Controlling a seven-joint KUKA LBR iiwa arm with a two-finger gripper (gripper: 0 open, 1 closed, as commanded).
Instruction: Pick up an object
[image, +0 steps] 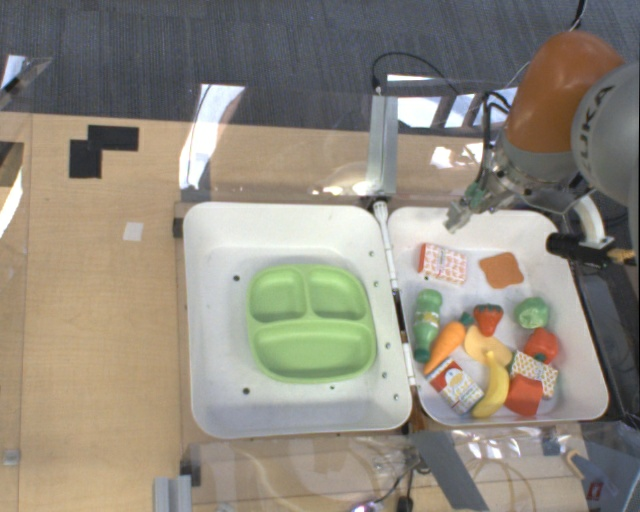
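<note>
The right bin (590, 400) holds a pile of toy food: a red and white packet (443, 263), a brown toast slab (501, 269), a green bottle (427, 312), a carrot (447, 346), a strawberry (488, 319), a green vegetable (532, 312), a red tomato (542, 344), a banana (493, 386) and a small carton (458, 385). My gripper (464, 214) hangs over the far rim of that bin, up and to the right of the packet. It touches none of the items, and nothing shows between its tips.
The left bin (215, 400) bears a green divided plate (310, 322). A metal post (383, 145) stands behind the seam between the bins. The arm's orange band (555, 90) and grey wrist fill the upper right corner.
</note>
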